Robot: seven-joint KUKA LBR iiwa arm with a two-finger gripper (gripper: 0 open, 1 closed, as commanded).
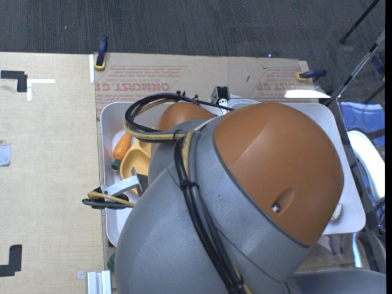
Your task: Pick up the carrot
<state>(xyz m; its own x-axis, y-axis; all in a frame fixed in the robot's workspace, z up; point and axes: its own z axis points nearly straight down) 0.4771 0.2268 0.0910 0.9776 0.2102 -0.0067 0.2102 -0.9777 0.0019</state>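
Note:
An orange carrot lies near the left wall of the left bin, with its green end pointing toward the front. Just to its right sits a yellow curved object. The grey arm with its orange band covers most of both bins and hides the gripper's fingers. A bundle of black and yellow cables loops over the bin.
Brown cardboard with red lettering lies behind the bins, held by blue and yellow clamps. A wooden bench top spreads to the left. A white flat piece lies at the bin's left front.

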